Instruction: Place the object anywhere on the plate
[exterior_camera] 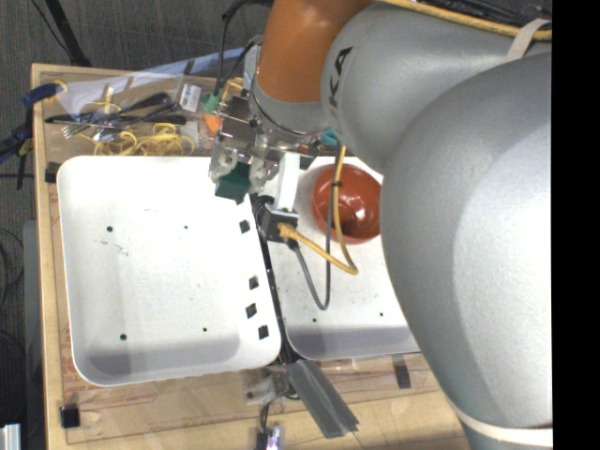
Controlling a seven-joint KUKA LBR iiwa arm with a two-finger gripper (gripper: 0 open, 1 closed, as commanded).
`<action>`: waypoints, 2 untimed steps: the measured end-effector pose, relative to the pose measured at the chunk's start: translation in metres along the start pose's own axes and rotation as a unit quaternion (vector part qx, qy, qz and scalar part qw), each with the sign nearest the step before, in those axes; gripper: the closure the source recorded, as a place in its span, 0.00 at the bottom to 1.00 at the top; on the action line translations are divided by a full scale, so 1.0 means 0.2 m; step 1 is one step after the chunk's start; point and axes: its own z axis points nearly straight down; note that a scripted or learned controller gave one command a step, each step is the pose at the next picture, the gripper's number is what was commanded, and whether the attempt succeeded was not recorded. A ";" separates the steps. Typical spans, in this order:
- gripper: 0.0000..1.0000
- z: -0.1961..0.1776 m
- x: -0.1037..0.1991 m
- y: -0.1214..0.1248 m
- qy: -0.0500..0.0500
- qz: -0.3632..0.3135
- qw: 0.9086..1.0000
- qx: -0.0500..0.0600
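Camera view looks down at a slant on a wooden worktop (187, 411) that bears two shallow white plastic bins side by side. The left white bin (150, 279) has a bare floor with a few small dark dots on it. The right white bin (347, 331) is mostly covered by the large grey arm with an orange band above the wrist (450, 157), which comes in from the right and fills much of the frame.

The end effector (236, 178) hangs over the ridge where the two bins meet, near their far edge. A small dark green block-like object (232, 185) sits between its fingers, so the end effector is clenched on that green object, which is held above the bins' shared rim rather than lying on either floor.

A glossy red round plate (352, 204) lies in the far part of the right bin, just right of the end effector and partly hidden by the arm. The green object is near the plate but apart from it.

A yellow cable (323, 256) loops down from the wrist across the right bin. Beyond the left bin lies a clutter of yellow rubber bands and black-handled tools (131, 125)
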 end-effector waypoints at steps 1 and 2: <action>1.00 0.64 0.07 -0.35 -0.001 -0.028 1.000 0.000; 1.00 0.50 -0.33 -0.11 0.001 -0.003 1.000 -0.002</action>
